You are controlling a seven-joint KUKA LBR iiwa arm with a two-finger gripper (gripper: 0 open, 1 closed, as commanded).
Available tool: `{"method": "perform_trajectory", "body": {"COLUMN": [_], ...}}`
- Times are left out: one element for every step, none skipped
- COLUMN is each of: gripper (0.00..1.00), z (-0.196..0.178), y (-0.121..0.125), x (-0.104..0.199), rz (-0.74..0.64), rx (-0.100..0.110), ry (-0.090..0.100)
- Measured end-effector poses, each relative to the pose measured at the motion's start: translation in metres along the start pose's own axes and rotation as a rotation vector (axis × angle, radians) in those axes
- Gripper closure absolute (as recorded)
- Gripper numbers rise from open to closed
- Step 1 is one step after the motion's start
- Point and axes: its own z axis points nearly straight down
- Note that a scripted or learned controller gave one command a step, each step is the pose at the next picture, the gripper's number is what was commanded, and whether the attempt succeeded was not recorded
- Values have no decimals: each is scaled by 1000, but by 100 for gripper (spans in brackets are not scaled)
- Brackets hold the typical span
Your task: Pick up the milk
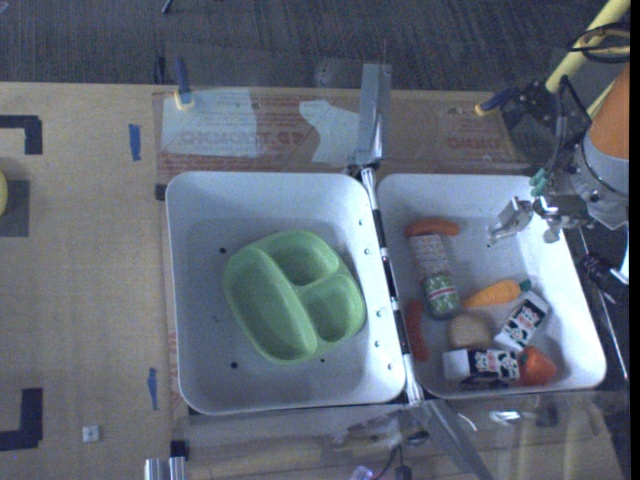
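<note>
Gripper (524, 221) is seen with fingers spread and nothing between them, over the right bin (590, 313) upper edge; milk carton (524, 321) lies near the bin's lower right beside the carrot (493, 293), so descent should be centred on the carton, clear of neighbours

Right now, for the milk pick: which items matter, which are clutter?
Job:
milk carton
second milk carton
gripper, above the right bin

Clutter:
green divided plate in left bin
carrot
bottle
sausage
bread
</note>
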Motion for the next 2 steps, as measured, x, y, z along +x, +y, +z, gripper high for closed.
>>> {"method": "perform_trajectory", "body": {"gripper": [0, 0], "z": [120, 134], "y": [-47, -62], "x": [-58, -53], "rz": [56, -3], "rx": [-4, -37], "ry": [6, -10]}}
